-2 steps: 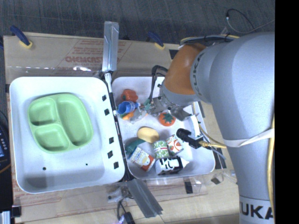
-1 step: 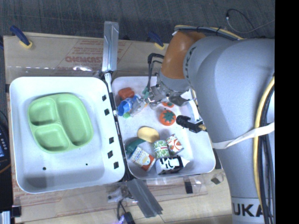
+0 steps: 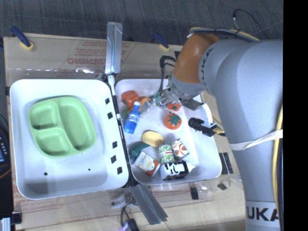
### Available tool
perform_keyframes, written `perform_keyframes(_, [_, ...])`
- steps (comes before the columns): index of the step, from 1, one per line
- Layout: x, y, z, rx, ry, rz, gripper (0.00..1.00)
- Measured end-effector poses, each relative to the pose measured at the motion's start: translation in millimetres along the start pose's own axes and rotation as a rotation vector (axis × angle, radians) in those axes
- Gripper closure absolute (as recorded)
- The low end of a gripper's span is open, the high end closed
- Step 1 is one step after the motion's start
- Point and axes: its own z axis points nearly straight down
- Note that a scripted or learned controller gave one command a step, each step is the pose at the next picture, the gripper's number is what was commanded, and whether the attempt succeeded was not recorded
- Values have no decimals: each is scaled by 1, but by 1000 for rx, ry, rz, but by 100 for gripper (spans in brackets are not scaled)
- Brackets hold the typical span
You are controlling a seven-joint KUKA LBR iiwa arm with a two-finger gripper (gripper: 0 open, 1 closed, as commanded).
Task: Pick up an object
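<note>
My gripper (image 3: pixel 162 98) hangs low over the far part of the right bin (image 3: pixel 208 150), below the orange band of the arm. A small red toy (image 3: pixel 173 106) lies just to its right, and a red tomato (image 3: pixel 173 121) sits a little nearer the front. To the gripper's left lie an orange-red toy (image 3: pixel 129 98) and a blue bottle (image 3: pixel 132 119). A yellow lemon (image 3: pixel 153 138) rests mid-bin. Nothing is seen held in the gripper.
Small cartons (image 3: pixel 172 152) cluster at the right bin's front, with a green item (image 3: pixel 136 151), an orange-and-white carton (image 3: pixel 147 162) and a black-and-white box (image 3: pixel 175 170). The left bin (image 3: pixel 29 177) holds a green divided plate (image 3: pixel 61 125). The arm's grey bulk covers the right side.
</note>
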Motion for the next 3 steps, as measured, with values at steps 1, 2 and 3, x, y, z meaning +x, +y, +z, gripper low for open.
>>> perform_keyframes(1, [-14,-75,0,-2,-2,66,0])
perform_keyframes(2, [49,-98,-91,-6,-3,-53,0])
perform_keyframes(3, [20,-78,-130,-3,-2,-80,0])
